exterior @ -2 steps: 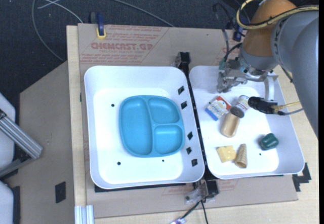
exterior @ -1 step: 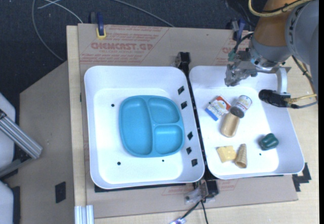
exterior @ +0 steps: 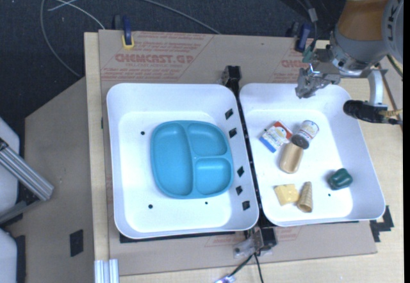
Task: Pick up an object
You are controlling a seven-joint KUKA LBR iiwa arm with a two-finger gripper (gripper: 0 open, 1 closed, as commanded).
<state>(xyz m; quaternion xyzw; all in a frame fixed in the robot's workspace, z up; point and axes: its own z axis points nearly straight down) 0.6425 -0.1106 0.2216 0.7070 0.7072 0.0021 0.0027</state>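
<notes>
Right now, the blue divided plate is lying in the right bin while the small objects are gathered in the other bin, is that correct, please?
Not quite: the camera view shows the blue divided plate lying in the left bin, not the right one. The small objects, such as the green piece and the tan cylinder, are indeed gathered in the other bin.
</notes>
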